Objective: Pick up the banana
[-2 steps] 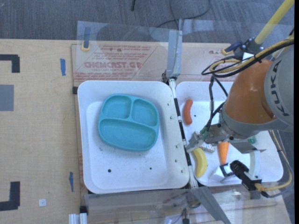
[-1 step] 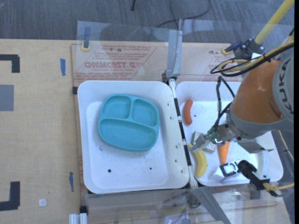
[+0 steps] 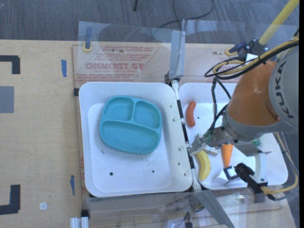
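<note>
The banana (image 3: 204, 164) lies in the right-hand bin (image 3: 280, 175), close against that bin's left wall, at roughly 7 o'clock from the bin's centre, its long axis running near 12-to-6 with a slight curve. The gripper (image 3: 205, 142) hangs just above the banana's upper end, at about 12 o'clock from the fruit's middle; whether the tool is spread or closed cannot be judged from here, and nothing is seen held in it. A carrot-like orange piece (image 3: 227, 155) stands just beside the banana at its 3 o'clock, and a sausage-shaped orange item (image 3: 191, 113) lies at 12 o'clock, nearer the far wall. The blue divided plate (image 3: 130, 125) sits in the left-hand bin (image 3: 90, 141), well apart. For a sound grasp, the tool should probably be shifted toward 6 o'clock until centred over the banana's thickest part, and turned so it closes across the short axis. The bin wall at 9 o'clock and the orange piece at 3 o'clock leave little clearance, so a straight vertical descent looks safest.
</note>
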You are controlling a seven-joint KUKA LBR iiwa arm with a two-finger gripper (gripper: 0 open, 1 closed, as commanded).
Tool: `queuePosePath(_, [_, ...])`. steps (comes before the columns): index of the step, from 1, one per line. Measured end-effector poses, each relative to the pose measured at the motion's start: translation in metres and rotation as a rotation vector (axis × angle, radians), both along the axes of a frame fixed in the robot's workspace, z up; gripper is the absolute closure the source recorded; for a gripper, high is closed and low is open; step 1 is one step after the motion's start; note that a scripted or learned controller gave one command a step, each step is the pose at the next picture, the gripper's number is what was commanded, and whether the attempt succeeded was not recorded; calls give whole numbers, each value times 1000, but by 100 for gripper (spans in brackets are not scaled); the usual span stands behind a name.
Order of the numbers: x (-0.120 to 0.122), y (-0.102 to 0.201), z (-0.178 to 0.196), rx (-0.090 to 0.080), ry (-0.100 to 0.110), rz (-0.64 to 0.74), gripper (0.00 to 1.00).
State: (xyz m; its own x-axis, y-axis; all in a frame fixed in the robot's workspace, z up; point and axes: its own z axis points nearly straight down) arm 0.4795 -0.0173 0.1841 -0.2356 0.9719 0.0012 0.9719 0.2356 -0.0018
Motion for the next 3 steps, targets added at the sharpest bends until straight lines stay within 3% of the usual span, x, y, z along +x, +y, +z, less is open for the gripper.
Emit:
queuePosePath(1, [0, 9, 0, 0, 0, 10, 0])
queuePosePath(2, [0, -21, 0, 0, 0, 24, 0])
queuePosePath(3, [0, 11, 0, 0, 0, 36, 0])
